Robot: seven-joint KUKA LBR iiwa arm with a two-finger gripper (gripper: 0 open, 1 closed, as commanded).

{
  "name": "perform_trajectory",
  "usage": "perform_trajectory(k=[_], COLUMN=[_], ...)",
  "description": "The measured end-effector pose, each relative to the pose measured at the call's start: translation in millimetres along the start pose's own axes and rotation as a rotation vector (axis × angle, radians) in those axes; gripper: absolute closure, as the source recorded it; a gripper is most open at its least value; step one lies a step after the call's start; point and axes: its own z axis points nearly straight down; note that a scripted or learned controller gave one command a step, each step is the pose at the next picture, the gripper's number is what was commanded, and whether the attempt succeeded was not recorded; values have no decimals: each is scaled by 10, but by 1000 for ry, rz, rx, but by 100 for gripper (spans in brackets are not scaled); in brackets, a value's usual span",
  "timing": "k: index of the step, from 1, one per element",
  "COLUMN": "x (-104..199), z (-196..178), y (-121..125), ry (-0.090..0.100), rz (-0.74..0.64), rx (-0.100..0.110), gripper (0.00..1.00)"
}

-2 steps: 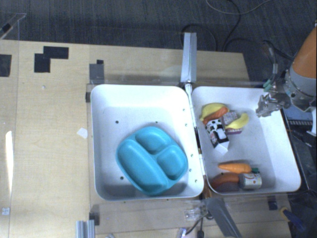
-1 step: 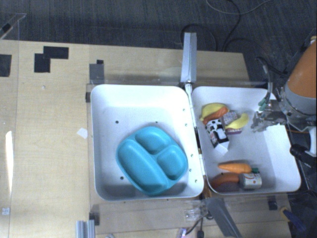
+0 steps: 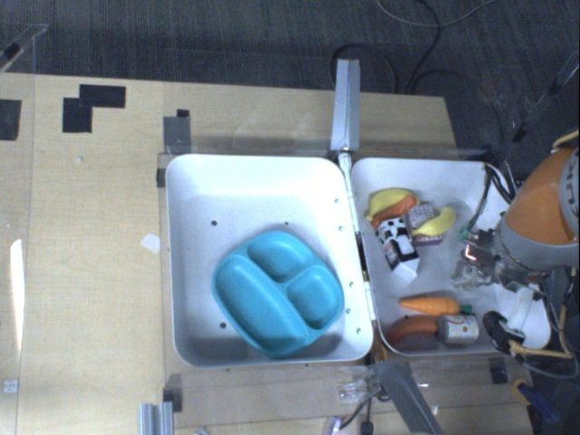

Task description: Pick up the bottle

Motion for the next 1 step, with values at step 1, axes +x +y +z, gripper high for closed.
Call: perform_trajectory(k=[1], x=[487], z=[-1480], y=[958], ry=[-1], rz=[72], rx=[1], gripper=[100])
